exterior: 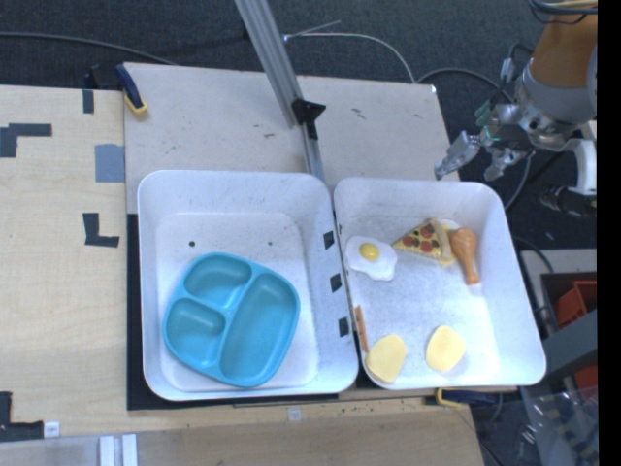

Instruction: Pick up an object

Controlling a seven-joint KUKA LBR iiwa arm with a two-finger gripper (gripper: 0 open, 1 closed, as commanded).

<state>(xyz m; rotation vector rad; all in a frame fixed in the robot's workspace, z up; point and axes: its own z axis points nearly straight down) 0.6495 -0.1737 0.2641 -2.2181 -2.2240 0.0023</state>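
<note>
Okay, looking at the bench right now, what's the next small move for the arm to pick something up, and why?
Probably bring the gripper forward over the right bin and line it up above the chicken drumstick. The gripper sits beyond the bin's far right corner, above the bench, holding nothing. The drumstick is the toy nearest to it, lying beside the pizza slice, so a careful, centred descent seems wise.

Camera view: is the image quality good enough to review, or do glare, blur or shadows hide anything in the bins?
Camera view: lighting is even and soft; the right bin floor looks slightly washed out but the fried egg toy and pizza slice toy stay readable; the blue divided plate is sharp with a faint sheen; the gripper at the upper right is small and a bit blurred.
</note>
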